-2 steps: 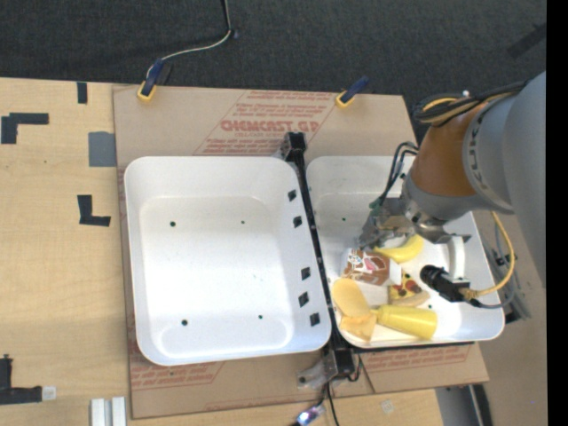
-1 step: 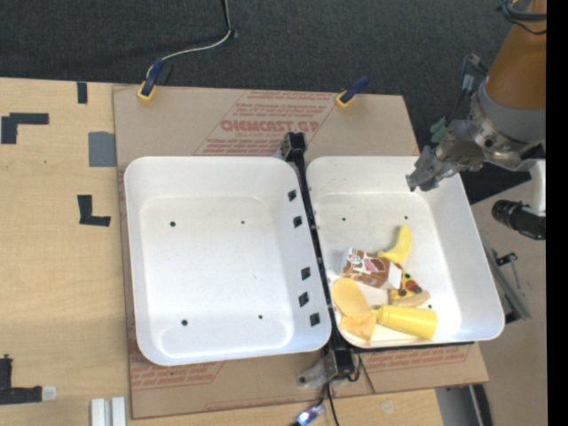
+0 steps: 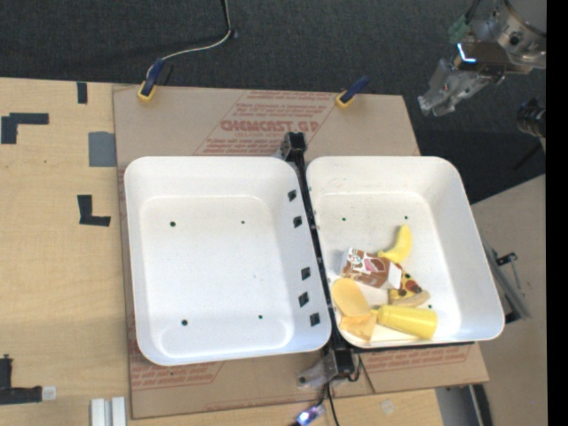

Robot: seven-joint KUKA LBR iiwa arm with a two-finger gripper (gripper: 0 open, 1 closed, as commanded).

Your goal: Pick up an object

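A wooden tabletop (image 3: 53, 264) is covered by a brown cardboard sheet (image 3: 266, 122) on which two white bins are set side by side, with dark carpet (image 3: 115, 16) behind. The hand (image 3: 446, 91) is seen at the upper right, above the carpet, well apart from the bins; whether it is open cannot be told. A banana (image 3: 399, 242), a yellow block (image 3: 406, 319) and a small packet (image 3: 368, 267) are heaped in the right bin (image 3: 461, 202)'s near corner. The left bin (image 3: 142, 185) is set beside it.

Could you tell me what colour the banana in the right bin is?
Yellow; the banana shows in the camera view.
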